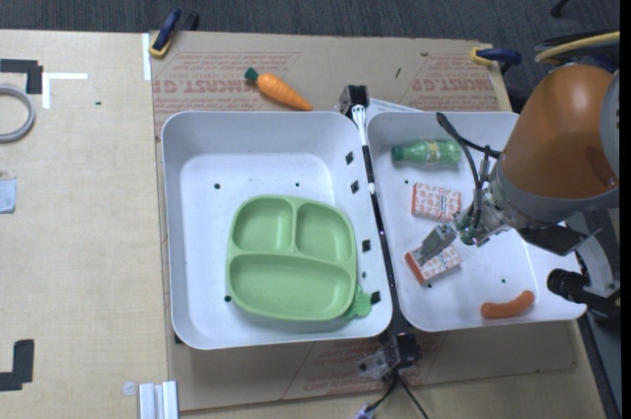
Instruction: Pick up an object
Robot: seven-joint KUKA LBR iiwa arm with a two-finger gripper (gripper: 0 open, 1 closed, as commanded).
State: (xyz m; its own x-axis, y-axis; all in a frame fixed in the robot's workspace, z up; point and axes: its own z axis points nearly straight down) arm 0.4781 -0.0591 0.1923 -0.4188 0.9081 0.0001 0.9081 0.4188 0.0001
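Hand (441,243) of the grey-and-orange arm (562,146) reaches into the right bin (552,309) from the right, its metal tip down at a small red-and-white packet (435,261) lying flat on the bin floor; from where I stand I cannot tell whether it is spread or closed, or whether it has any hold on the packet at all. A second red-and-white packet (436,201) lies just beyond, a green bottle (427,152) rests on its side near the bin's far wall, and an orange sausage-shaped toy (508,306) sits near the front edge. Next door, the left bin (187,240) carries a green divided plate (293,257); a toy carrot (278,89) lies outside on the bench (79,259).

As a guess, the risk is plain enough: a thin packet flat on a smooth floor offers little edge to pinch, so the tip could slide it along or simply press it down and come up with nothing. A skewed approach might also nudge the neighbouring packet, and a weak pinch on one corner could let the target slip free on the lift.
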